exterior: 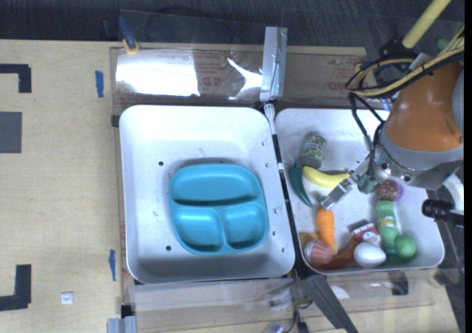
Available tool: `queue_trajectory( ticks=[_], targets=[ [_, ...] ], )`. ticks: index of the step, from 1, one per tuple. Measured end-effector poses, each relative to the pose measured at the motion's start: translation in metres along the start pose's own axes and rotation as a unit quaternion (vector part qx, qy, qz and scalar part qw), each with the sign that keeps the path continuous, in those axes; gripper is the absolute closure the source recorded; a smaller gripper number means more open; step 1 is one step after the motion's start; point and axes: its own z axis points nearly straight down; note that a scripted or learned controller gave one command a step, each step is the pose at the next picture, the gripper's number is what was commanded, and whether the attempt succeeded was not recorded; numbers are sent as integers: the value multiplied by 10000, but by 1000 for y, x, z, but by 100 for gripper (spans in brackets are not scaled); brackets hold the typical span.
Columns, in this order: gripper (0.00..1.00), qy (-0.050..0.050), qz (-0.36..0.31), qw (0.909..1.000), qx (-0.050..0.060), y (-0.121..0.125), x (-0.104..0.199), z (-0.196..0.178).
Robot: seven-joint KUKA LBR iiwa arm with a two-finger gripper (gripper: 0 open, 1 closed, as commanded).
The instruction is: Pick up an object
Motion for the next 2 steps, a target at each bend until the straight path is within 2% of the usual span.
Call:
queue_trajectory(
  ticks=[1, 2],
  targets=[
    [0, -30, -1317, 9913, -26, 0, 1, 67],
    [0, -47, -2521, 9677, -31, -18, 11, 67]
  ],
)
